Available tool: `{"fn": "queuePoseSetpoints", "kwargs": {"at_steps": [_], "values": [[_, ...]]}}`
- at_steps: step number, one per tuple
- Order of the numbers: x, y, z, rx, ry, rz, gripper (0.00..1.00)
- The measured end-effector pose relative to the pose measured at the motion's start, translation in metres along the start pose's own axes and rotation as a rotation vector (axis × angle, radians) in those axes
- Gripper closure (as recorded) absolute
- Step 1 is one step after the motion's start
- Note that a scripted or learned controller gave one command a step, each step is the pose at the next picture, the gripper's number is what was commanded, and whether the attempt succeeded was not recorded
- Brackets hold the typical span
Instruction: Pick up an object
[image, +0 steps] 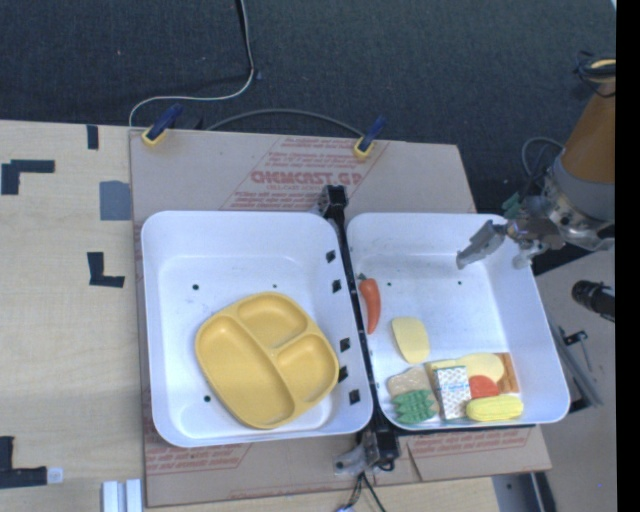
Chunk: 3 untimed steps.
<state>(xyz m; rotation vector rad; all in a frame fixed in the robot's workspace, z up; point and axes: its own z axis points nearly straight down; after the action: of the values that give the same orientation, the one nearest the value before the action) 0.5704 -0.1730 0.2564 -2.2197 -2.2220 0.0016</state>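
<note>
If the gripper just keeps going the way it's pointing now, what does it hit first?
Probably bare floor of the right bin. The gripper points down and left over its upper part; the carrot lies further along that line. Depth is hard to judge from above.

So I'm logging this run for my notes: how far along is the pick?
Nothing looks picked yet. The carrot, yellow slice and the food cluster all lie in the right bin; the yellow tray sits in the left bin. The tool hovers over the right bin's far corner with nothing visible in it. Descending, grasping and lifting remain.
</note>
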Motion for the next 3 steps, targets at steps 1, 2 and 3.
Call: {"fn": "queuePoseSetpoints", "kwargs": {"at_steps": [1,2,3], "values": [[0.059,-0.026,0.021,0.003,0.003,-0.004,0.00],[0.078,-0.042,0.078,0.007,0.002,0.000,0.00],[0.058,-0.064,0.175,-0.002,-0.001,0.004,0.00]]}}
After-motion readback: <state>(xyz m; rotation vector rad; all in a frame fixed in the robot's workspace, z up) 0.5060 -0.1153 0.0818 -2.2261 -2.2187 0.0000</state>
